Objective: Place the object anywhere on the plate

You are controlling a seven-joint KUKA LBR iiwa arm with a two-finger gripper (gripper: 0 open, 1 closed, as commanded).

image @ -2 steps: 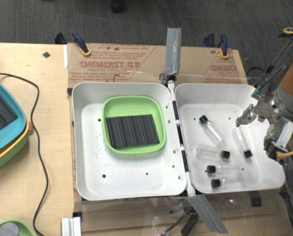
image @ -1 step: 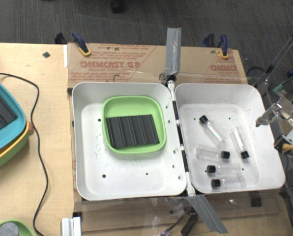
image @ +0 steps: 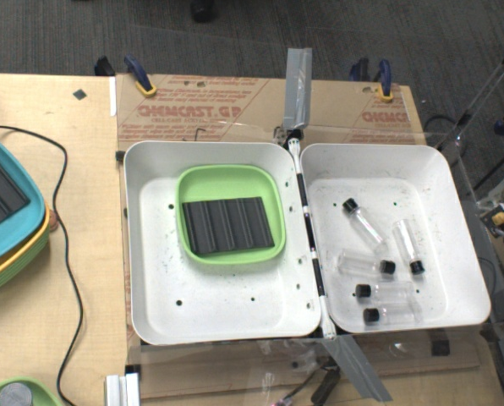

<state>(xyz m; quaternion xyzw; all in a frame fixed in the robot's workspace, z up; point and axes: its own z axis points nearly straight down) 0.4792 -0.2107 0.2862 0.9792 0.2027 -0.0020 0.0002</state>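
The clear vials (image: 379, 256) lie scattered in the right bin (image: 455, 227), well apart from the green plate (image: 231, 184) in the left bin (image: 150, 294), and being round and smooth they may slip or roll during grasping.

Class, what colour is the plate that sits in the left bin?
Light green, bearing a dark grey ribbed insert: the plate shows best in the camera view.
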